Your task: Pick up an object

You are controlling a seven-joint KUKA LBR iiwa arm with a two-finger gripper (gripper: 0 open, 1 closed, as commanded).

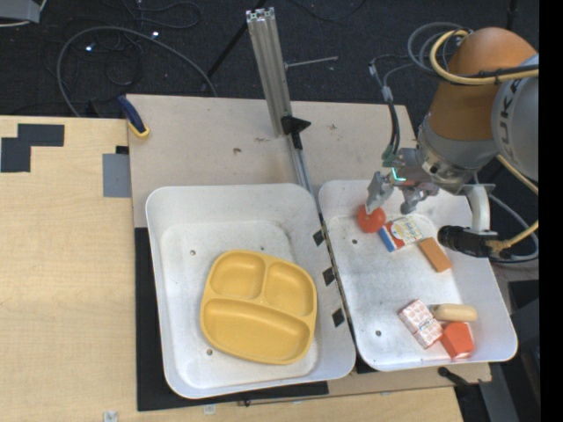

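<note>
because the small things to be picked all lie in the right bin (493, 297), the arm (479, 95) reaches in from the right and hangs its gripper (393, 202) over that bin's far left corner. its two fingers stand spread apart with nothing between them, so it is released. the red block (371, 219) lies just below the left finger, probably the thing aimed at. right of it are a blue and white packet (403, 232) and an orange bar (435, 255); near the front edge sit a pink box (420, 321), a tan roll (455, 312) and an orange block (458, 339). the yellow tray (259, 306) fills the left bin (176, 236), well apart.
</note>
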